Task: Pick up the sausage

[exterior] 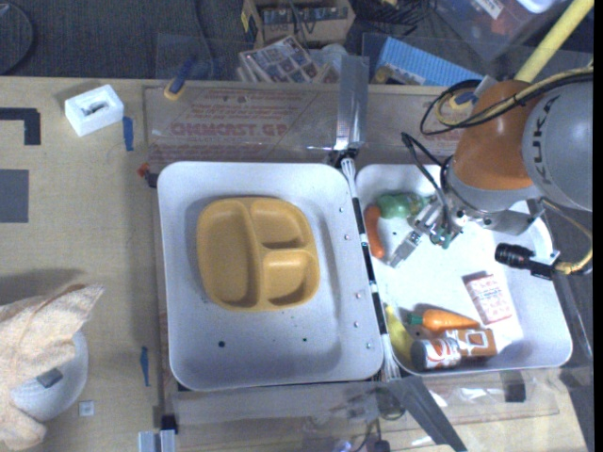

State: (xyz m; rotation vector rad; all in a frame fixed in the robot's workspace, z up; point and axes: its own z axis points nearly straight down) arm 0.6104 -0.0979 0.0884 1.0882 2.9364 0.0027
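Observation:
The sausage (375, 233), a short reddish-orange piece, lies against the left wall of the right bin (551, 347), just below a green toy vegetable (396, 204). My gripper (422, 243) hangs over the upper left part of that bin, a little to the right of the sausage and apart from it. Its fingers (406, 247) are open and slant down to the left with nothing between them. The orange-banded wrist sits above and to the right of them.
A carrot (450, 320), an orange bottle (458, 346) and a yellow piece (399, 332) lie at the right bin's front. A red-and-white packet (488, 298) lies to its right. The left bin (188, 347) holds a yellow divided plate (256, 250). A black cable runs beside the wrist.

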